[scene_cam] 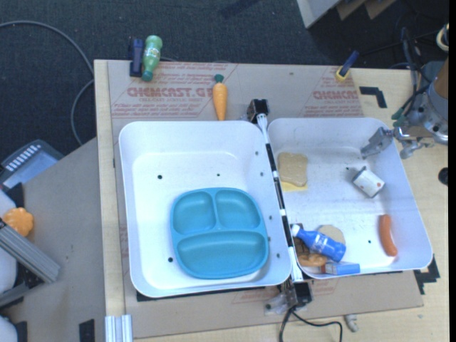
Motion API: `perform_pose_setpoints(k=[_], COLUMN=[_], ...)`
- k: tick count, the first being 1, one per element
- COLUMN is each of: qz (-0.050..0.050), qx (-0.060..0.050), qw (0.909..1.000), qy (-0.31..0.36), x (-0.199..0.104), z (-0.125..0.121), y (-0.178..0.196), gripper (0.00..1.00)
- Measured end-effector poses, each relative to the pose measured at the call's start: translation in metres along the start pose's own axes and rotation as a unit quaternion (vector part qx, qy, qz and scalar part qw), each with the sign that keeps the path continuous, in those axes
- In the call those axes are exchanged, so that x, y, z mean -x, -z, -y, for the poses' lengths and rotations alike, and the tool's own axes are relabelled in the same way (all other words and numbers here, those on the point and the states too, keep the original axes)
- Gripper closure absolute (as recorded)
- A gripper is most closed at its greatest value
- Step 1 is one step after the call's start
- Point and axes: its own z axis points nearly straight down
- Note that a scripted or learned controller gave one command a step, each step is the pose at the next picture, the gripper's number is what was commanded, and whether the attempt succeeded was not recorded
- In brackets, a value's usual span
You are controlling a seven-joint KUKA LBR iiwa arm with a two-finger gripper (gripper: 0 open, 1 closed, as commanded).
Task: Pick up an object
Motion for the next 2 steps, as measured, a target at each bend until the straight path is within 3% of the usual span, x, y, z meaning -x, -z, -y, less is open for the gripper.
perform_pose_setpoints(k=[1,2], qz=[0.0,0.0], qx=[-0.001,-0.001], qw=[1.0,1.0], qy=[0.001,0.0], x=[0.006,0.007], z=[-0.028,0.003], y=[-0.065,-0.066], gripper=[0.0,0.0])
